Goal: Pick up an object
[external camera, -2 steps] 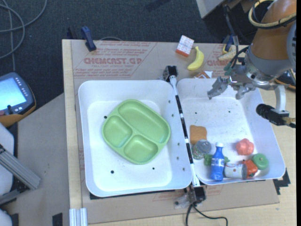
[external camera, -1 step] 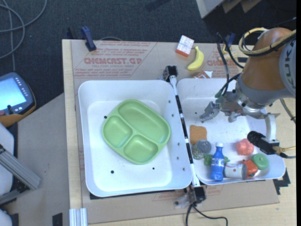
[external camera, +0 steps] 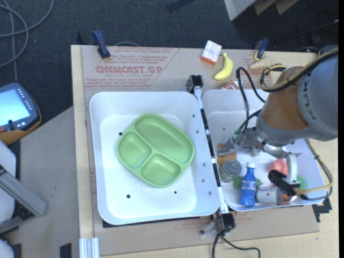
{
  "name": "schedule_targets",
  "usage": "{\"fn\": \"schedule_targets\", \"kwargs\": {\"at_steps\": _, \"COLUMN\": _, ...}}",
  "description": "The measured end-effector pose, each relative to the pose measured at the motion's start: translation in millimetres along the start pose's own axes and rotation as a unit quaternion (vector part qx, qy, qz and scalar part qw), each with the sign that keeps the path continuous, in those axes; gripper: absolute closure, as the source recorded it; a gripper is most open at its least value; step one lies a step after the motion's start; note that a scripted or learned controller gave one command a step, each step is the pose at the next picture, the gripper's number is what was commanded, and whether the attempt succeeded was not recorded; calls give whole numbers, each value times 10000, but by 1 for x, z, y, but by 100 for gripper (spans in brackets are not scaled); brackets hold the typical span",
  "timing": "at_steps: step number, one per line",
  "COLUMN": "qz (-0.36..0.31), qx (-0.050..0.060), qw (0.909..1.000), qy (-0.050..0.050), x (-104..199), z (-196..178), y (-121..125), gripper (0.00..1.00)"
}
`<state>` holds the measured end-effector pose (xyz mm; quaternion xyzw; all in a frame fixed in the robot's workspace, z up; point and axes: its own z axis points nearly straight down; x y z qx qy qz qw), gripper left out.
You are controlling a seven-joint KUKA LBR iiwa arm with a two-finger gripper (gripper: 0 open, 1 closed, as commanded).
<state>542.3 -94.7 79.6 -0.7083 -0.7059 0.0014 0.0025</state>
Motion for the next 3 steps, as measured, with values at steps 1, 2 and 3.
{"fn": "schedule_targets", "kwargs": {"at_steps": 1, "qz": 4, "qx": -20, "qw": 10000, "qy": 0, "x": -13, "z": -6, "y": -65, "gripper": 0}}
{"fn": "schedule_targets", "kwargs": {"at_steps": 2, "qz": -9, "qx": -50, "qw": 10000, "qy": -9, "x": -12, "z": -16, "y": -62, "gripper": 100}}
{"fn": "schedule_targets", "kwargs": {"at_steps": 3, "qz": -67, "qx": -114, "qw": 9999, "qy": -12, "x": 45, "z": -112, "y": 35, "gripper": 100}}
